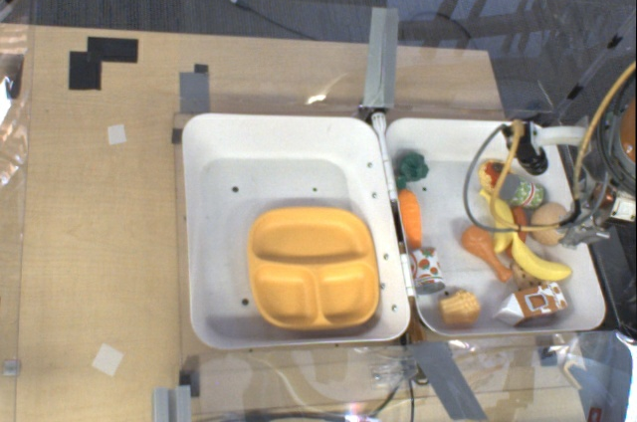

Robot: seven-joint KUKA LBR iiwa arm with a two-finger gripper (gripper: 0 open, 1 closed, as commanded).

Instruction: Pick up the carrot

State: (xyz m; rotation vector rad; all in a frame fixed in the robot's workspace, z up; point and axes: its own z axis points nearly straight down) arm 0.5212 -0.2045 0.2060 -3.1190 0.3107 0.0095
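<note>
The carrot [409,217] is orange with a dark green leafy top [411,167]. It lies lengthwise along the left wall of the right bin [593,316], close to the divider between the two bins. My gripper [587,227] hangs at the right edge of that bin, well to the right of the carrot and above the bin's right rim. Cables loop around the wrist. Nothing shows in the gripper's hold.
The right bin also holds a banana [530,253], a drumstick [485,251], a corn piece [459,308], a small carton [533,302], a small can [427,269] just below the carrot, and a round beige item [547,220]. A yellow compartment plate [314,266] sits in the left bin [229,171].
</note>
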